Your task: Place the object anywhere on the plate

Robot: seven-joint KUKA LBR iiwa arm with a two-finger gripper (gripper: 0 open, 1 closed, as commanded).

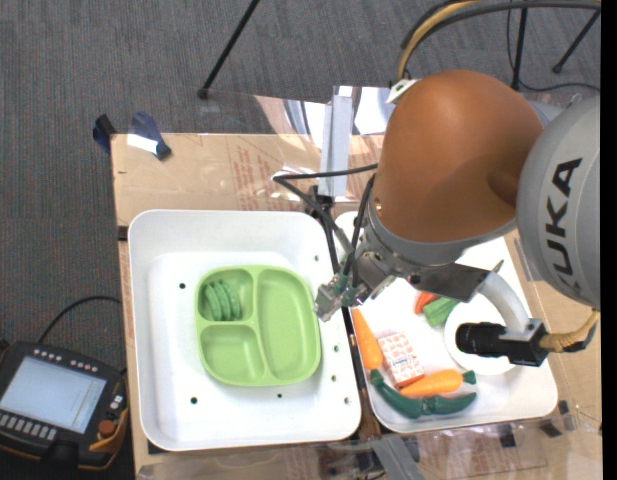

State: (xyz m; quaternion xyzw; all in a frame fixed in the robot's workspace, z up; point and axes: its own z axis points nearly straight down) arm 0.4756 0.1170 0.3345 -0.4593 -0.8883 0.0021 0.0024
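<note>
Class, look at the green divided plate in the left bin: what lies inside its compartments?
The green plate holds one dark green ribbed item in its upper-left compartment. The lower-left and the long right compartments show bare plate. Nothing covers the plate, so all three compartments are visible.

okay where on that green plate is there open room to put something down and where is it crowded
On the green plate, the long right compartment and the lower-left one look bare. The upper-left compartment holds a green toy. The right bin is crowded: carrots, small box and green pieces sit close together.
</note>
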